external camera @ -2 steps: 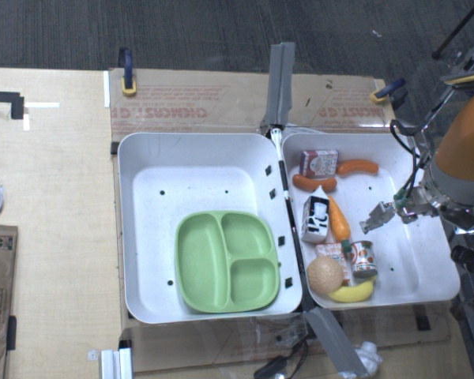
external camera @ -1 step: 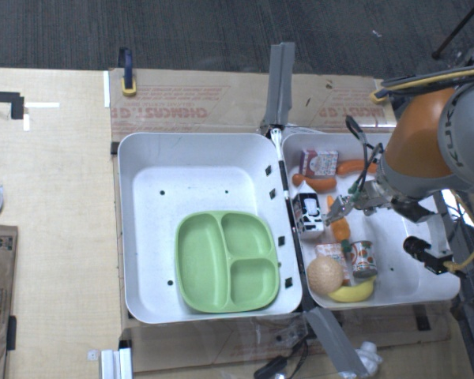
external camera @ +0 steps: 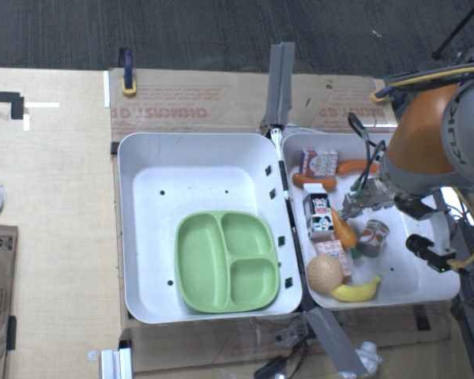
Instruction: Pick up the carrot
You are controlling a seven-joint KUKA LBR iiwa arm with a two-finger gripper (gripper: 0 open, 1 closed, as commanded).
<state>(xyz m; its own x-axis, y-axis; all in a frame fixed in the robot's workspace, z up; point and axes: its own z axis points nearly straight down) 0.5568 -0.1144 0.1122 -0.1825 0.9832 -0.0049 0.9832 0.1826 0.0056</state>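
Note:
The carrot (external camera: 345, 233), a short orange cone, lies in the right bin (external camera: 426, 287) between a small milk carton (external camera: 320, 215) and a grey can (external camera: 373, 236). My gripper (external camera: 355, 206) hangs low over the middle of that bin, its tip just above and to the right of the carrot's upper end, close to it or touching it. Nothing is visibly lifted off the bin floor. The grey arm with its orange band (external camera: 423, 136) reaches in from the right and hides part of the bin's right side.
The right bin also holds a pink box (external camera: 321, 163), two orange-red sausages (external camera: 312, 181) (external camera: 354, 166), a pink packet (external camera: 332, 251), a beige ball (external camera: 325, 274) and a banana (external camera: 357, 291). A green divided plate (external camera: 227, 260) lies in the left bin (external camera: 142, 212).

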